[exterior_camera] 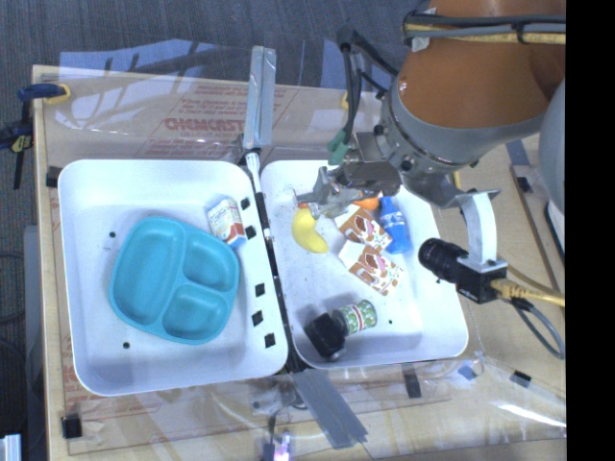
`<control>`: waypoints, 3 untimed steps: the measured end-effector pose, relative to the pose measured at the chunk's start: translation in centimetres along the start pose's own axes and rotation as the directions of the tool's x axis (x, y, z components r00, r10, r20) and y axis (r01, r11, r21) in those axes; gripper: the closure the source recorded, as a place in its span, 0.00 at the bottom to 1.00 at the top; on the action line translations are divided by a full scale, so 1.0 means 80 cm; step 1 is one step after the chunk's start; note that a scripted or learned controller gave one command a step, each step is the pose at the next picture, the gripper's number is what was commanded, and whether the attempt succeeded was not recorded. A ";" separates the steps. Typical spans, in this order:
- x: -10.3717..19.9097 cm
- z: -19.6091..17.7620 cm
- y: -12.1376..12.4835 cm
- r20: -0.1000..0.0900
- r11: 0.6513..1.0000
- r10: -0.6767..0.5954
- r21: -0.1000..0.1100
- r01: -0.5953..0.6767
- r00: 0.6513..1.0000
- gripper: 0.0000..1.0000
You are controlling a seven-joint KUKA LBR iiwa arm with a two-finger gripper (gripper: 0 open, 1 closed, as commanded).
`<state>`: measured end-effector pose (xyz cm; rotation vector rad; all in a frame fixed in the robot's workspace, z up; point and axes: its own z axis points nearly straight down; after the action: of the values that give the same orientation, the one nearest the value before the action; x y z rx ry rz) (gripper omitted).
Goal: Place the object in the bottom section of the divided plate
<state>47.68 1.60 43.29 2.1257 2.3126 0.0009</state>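
A: Status of the hand (322, 200)?

B: It hangs over the right bin (437, 329) at about 11 o'clock of the bin's floor, just above the banana (307, 230). Whether its fingers are apart or together cannot be told; the wrist hides them. Nothing is visibly clamped.

A: Which object is the target?

B: By judgement, the banana, since it lies nearest the hand. The patterned packets (370, 253) and a blue packet (392, 224) crowd it at 3 o'clock; a bottle (341, 325) lies at 6 o'clock.

A: Procedure for a sound grasp?

B: Descend straight over the banana's middle, fingers across its short axis, clear of the packets. Confirm the lift before travel.

A: Destination?

B: The blue divided plate (130, 296) in the left bin (82, 185). Release low over its 6 o'clock section. Avoid the small carton (225, 220) at the plate's 1 o'clock.
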 end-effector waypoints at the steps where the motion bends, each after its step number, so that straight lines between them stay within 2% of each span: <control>1: 0.099 0.028 0.007 -0.001 0.980 -0.200 0.005 0.200 0.980 1.00; 2: 0.197 0.051 0.015 0.001 0.982 -0.190 0.007 0.190 0.982 1.00; 3: 0.139 -0.011 0.022 0.000 0.998 -0.064 0.003 0.064 0.998 1.00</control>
<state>48.48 12.82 44.20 2.0520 2.3808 -0.0029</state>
